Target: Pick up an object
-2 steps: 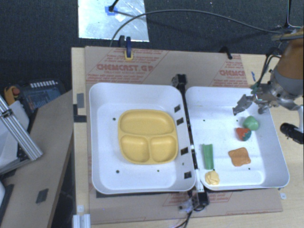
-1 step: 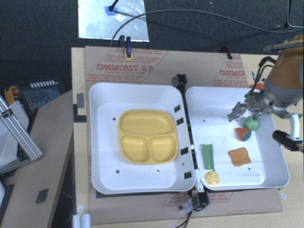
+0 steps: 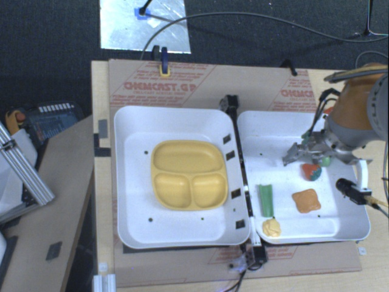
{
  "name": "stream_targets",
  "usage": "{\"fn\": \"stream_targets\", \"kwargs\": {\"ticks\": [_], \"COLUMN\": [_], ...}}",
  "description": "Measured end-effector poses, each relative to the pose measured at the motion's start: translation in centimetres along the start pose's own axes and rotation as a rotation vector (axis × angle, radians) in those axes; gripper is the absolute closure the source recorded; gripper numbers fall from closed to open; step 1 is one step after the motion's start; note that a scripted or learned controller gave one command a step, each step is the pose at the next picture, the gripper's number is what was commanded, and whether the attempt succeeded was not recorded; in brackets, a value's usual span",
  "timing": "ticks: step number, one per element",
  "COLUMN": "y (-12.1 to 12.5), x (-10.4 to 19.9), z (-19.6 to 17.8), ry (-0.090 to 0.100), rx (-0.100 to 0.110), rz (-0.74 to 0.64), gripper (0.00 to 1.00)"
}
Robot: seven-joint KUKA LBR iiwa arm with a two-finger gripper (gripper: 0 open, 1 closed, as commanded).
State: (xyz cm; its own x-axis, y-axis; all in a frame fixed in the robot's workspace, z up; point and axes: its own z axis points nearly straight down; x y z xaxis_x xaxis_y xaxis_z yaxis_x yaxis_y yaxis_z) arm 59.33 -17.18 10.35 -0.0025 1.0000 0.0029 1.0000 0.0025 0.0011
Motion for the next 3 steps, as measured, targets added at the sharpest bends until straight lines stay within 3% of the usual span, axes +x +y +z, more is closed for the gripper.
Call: {"fn": "stream_targets", "kwargs": {"ticks": [1,2,3], "y": [0.1,0.2,0.3], "x": [-0.1,0.3,0.3], "z": [-1.3,-7.7,-9.9], "ry": [-0.003,-0.005,-0.004], "rx": [-0.003,-0.006,-0.003], "rz": [0.0,-0.001,-0.002], "gripper": [1.0,1.0,1.0]}}
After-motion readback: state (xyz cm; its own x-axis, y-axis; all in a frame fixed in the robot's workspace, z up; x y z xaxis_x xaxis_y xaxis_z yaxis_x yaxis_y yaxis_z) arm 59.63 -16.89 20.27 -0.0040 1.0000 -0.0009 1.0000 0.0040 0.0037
